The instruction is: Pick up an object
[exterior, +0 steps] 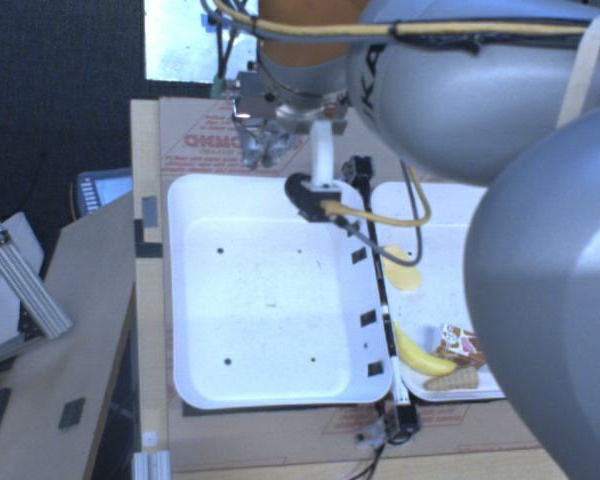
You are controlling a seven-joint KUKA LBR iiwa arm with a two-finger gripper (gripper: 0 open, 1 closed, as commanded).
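**A:** How far along is the pick looking?

**B:** Not done, as far as I can judge. The pincer (263,148) is hanging over the far rim of the left bin (195,268), and nothing is showing between its fingers.

**A:** Are they spread or pressed together?

**B:** I cannot tell; the tips are blurring into one grey lump against the cardboard (195,138) behind them.

**A:** So where are the things it could be taking?

**B:** All lying in the right bin (450,200). A banana (420,354) is resting near the front, just beside the divider; a small printed packet (460,342) and a tan waffle-like piece (452,378) are sitting next to it, and a pale yellow round piece (404,275) is lying further back. All are well apart from the pincer.

**A:** And the arm?

**B:** The arm (500,78) is reaching in from the right and crossing above the right bin, hiding much of it. The orange band (310,13) is sitting directly above the wrist, which is pointing down at the table.

**A:** What is left, then?

**B:** The whole grasp, I'd say: moving across to an object, descending, closing and lifting.
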